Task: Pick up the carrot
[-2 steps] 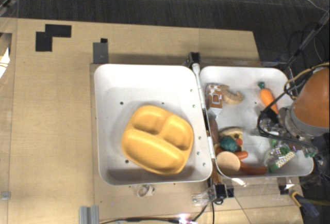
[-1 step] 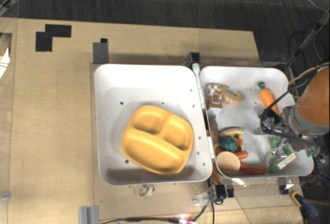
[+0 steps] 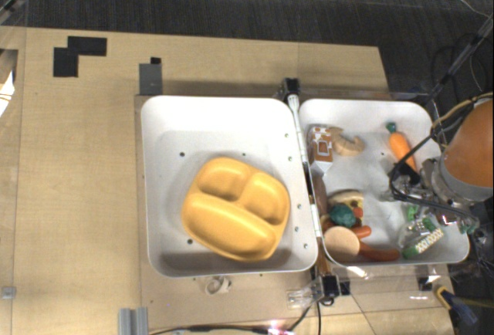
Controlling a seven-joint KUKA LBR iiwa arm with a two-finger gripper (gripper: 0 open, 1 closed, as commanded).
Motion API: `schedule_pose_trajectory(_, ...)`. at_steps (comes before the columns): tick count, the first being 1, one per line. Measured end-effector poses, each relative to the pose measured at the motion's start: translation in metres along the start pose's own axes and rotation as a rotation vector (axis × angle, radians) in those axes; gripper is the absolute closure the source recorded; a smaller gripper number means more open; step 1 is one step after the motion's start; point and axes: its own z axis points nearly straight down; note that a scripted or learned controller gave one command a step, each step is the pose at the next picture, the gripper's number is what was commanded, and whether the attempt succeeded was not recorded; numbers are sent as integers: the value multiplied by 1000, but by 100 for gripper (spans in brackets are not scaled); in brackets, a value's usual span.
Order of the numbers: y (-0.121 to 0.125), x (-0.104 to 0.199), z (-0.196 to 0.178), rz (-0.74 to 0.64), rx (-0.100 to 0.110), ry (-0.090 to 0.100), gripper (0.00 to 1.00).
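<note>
The carrot (image 3: 399,147) sits in the right bin (image 3: 370,111), up near the far right corner, orange body with a little green tip pointing toward the back wall, lying at a slant. Just below and to the right of it is the arm (image 3: 469,148) with its orange band, and the gripper (image 3: 421,206) hangs over the near right part of that bin, close to the carrot but not touching it as far as the view shows. A tangle of black cables crosses right there, so it's a cannot-tell on how the gripper is set. Under the gripper there's a small green and white packet (image 3: 426,237); any print on it is too blurry to read. Over on the left side of the same bin: a brown and white carton (image 3: 321,143) with a label that isn't legible, a pale beige piece (image 3: 349,144) beside it, a dark green item (image 3: 342,214), a round peach-coloured thing (image 3: 341,240) and a red sausage-shaped one (image 3: 377,253). The left bin (image 3: 166,171) holds one big yellow lumpy object (image 3: 235,207). Both bins rest on the tan tabletop (image 3: 69,194), which has black tape marks (image 3: 77,54) at the far left.
</note>
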Motion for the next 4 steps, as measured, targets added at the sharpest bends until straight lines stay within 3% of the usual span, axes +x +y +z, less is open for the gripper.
schedule_pose_trajectory(2, -5, 3, 0, 11, 1, -2, 0)
schedule_pose_trajectory(3, -14, -66, 1, 268, 0, -2, 0)
schedule_pose_trajectory(4, -11, -28, 1, -12, 2, -2, 0)
